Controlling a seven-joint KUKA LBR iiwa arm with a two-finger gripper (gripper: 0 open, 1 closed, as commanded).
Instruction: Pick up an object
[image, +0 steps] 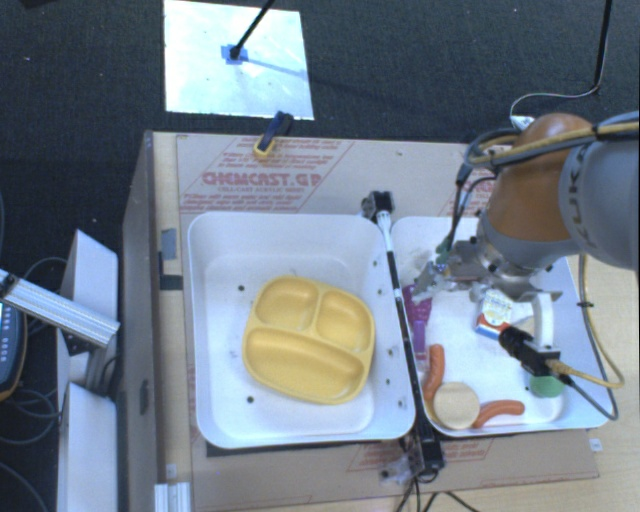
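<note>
Arm: the grey arm with its orange band (530, 190) reached in from the right and hung over the far half of the right bin (452, 335).
Gripper: the gripper (438, 280) sat low over the right bin, near its left wall and just beyond the far end of the purple piece (417, 318).
Gripper opening: it could not be told from this view, and nothing could be seen held in it.
Purple piece: it lay along the right bin's left wall, about midway down.
Carton: a small red-and-white carton (494, 320) lay near the middle of the right bin, partly under the wrist.
Upright sausage: an orange sausage (434, 368) lay lengthwise beside the left wall, nearer than the purple piece.
Tan disc: a round tan disc (456, 405) sat in the right bin's near left corner, touching the sausage's near end.
Second sausage: another sausage (498, 409) lay along the near wall, just right of the disc.
Green piece: a small green piece (546, 386) lay toward the near right corner.
Left bin: the left bin (222, 270) held a yellow divided plate (310, 338) at its middle, turned at a slant.
</note>
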